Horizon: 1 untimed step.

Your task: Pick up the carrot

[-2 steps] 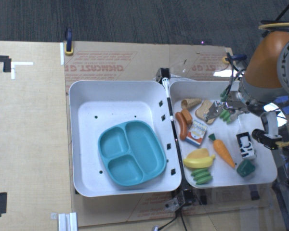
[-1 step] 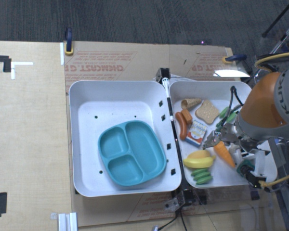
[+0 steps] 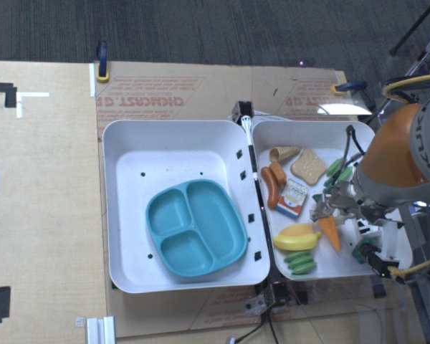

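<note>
I see the left bin (image 3: 122, 192) holding a blue plate (image 3: 195, 226). The right bin (image 3: 322, 267) holds the carrot (image 3: 330, 232) at lower right, beside a lemon (image 3: 295, 239). The gripper (image 3: 330, 206) sits directly above the carrot; grip state: cannot tell.

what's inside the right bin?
Right bin holds a carrot at the tool, banana, green pod, sausage, cracker, small carton. The arm covers the bin's right part.
</note>
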Motion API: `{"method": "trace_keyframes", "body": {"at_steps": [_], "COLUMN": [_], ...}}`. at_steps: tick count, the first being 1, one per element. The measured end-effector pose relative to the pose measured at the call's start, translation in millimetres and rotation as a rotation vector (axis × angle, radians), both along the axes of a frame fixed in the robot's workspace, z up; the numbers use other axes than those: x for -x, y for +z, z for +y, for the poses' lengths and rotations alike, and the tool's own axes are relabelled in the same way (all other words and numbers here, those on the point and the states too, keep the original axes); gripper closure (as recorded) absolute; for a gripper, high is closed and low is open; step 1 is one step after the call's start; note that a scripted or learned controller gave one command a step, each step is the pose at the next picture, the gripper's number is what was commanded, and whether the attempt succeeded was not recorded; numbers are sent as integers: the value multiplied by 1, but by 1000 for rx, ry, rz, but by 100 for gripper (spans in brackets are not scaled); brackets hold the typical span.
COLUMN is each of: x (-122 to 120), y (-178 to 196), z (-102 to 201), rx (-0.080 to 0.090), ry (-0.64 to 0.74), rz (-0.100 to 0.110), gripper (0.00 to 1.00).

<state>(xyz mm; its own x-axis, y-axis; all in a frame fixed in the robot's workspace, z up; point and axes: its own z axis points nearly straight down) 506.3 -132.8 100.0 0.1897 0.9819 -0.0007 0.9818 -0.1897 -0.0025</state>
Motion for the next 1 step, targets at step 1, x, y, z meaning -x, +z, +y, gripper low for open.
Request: {"method": "trace_keyframes", "body": {"at_steps": [1], "x": [19], "y": [91], "z": [90], "rx": [1], "ry": [-178], "rz": [0], "gripper": [100]}}
